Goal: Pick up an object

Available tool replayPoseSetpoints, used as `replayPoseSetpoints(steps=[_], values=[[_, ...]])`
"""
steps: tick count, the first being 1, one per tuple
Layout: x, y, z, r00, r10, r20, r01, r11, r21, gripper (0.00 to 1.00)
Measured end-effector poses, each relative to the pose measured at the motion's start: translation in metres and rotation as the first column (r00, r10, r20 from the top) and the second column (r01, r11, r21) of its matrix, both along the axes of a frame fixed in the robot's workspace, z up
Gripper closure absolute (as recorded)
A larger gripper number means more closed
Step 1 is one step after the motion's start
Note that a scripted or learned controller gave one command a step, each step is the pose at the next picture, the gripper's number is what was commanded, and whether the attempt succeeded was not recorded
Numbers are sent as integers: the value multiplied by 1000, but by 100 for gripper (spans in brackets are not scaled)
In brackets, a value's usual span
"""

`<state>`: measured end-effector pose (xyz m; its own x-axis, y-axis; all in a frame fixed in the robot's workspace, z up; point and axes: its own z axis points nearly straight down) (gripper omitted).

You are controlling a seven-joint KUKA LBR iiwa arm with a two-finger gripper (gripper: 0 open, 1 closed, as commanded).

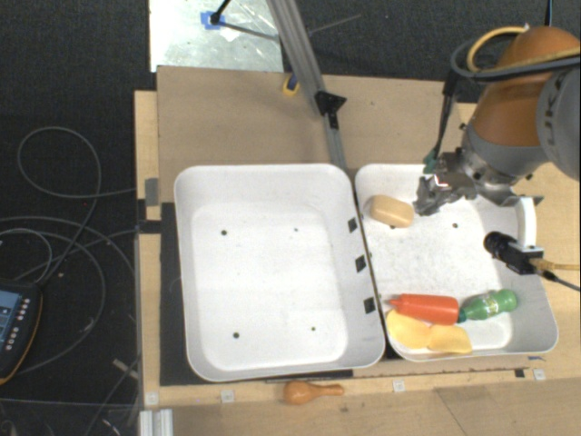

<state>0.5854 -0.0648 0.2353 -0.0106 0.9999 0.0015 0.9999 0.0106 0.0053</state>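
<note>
Tan block (390, 211) lies just beside gripper (428, 198) | step: approach | grip state: cannot tell | next: likely descend, close on block

No legible text, label or number anywhere.

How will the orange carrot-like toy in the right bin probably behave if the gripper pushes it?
The carrot toy looks round and tapered, so it may roll in a curve. Its smooth, shiny skin could slip between fingers. It touches the yellow pieces, which would likely shift too.
</note>
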Motion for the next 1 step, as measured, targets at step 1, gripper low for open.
replayPoseSetpoints(steps=[1], values=[[22, 53, 5, 1000, 0, -1, 0, 1000, 1, 100]])
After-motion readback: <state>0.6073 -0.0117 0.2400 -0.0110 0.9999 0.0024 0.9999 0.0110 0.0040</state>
